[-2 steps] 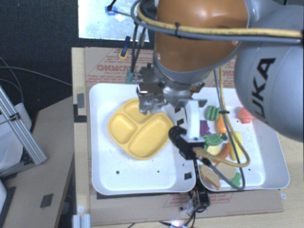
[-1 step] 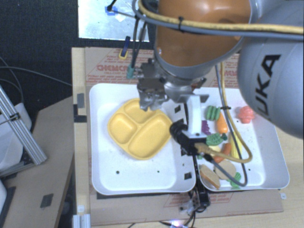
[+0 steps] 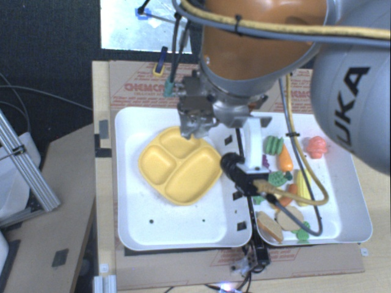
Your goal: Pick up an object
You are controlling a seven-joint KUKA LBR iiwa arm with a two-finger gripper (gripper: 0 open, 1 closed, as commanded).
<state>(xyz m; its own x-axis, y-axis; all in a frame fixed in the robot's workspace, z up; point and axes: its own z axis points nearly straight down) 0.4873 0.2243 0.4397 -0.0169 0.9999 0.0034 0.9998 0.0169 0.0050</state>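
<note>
Jaws first: we honestly can't tell how they stand, since the gripper [image 3: 194, 129] is a dark metal clump tucked under the big orange wrist band and its tips blur into the plate below. We see it sitting right at the far edge of the yellow divided plate [image 3: 180, 166], which lies flat in the left bin [image 3: 131, 224] with three compartments facing up. Whether it actually touches the plate, no idea from this angle.

Over in the right bin [image 3: 354, 215] we've got a pile of toy food: an orange carrot [image 3: 285, 157], a green ridged piece [image 3: 273, 144], a pinkish-red lump [image 3: 316, 146] near the far side, and a tan bread-like slice [image 3: 269, 226] at the near edge. A yellow cable [image 3: 310, 179] loops across that pile. Both bins sit on a cardboard sheet [image 3: 137, 85] on the desk.
</note>
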